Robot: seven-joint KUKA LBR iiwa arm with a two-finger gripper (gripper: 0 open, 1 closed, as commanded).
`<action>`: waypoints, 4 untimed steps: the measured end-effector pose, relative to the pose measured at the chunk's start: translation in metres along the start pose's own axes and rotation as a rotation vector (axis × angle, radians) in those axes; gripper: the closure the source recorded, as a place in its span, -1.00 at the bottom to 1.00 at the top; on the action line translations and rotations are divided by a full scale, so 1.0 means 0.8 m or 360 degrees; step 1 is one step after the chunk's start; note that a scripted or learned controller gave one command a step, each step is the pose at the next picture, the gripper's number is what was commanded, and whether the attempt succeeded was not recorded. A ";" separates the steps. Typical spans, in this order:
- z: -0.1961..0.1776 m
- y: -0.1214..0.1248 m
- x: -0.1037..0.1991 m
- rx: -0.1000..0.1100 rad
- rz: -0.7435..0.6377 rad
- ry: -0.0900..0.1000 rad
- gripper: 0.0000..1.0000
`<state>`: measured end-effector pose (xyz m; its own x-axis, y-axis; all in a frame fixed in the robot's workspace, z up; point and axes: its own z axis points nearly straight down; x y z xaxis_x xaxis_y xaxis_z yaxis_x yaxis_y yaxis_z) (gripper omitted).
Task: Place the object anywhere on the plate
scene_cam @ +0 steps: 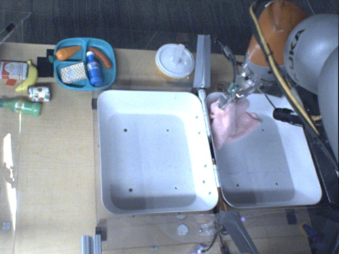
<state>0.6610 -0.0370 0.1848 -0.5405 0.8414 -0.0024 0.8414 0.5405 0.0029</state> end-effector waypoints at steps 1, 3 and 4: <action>-0.051 0.003 0.000 -0.0004 -0.0011 -0.0002 1.00; -0.056 0.052 0.129 -0.0006 -0.1294 -0.0001 1.00; -0.046 0.077 0.193 -0.0008 -0.1592 -0.0002 1.00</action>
<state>0.6290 0.1260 0.2216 -1.0000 -0.0005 -0.0073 -0.0005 1.0000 0.0032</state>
